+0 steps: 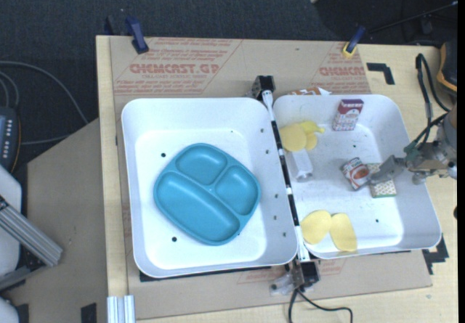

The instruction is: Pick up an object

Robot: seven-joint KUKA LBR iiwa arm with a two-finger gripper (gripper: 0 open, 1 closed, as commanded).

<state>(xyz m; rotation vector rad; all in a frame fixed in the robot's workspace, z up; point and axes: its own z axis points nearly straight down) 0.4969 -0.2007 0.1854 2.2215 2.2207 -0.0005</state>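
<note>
Right side of the right bin, the gripper hangs low over the white floor, its dark metal fingers pointing left; from this slanted view it is impossible to tell whether they are spread or pressed together. Just under and beside them lies a small flat speckled grey card, and it cannot be told whether the fingers touch it. Just to the left of the tips sits a small crumpled red-and-white packet, near but apparently apart from the fingers.

Moving outward, a short pale cylinder lies near the bin's left wall. Farther back stands a small red-and-white carton, upright, well apart from the gripper. Two soft, floppy yellow shapes: a yellow piece at the far left of the bin, and a pair of flat rounded yellow slices at the near left edge. All rest in the shallow white plastic right bin.

Across the divider, the left white bin carries a smooth teal-blue compartment plate, rounded, with three hollows. Both bins sit on a brown printed cardboard sheet over the pale wooden tabletop.
</note>
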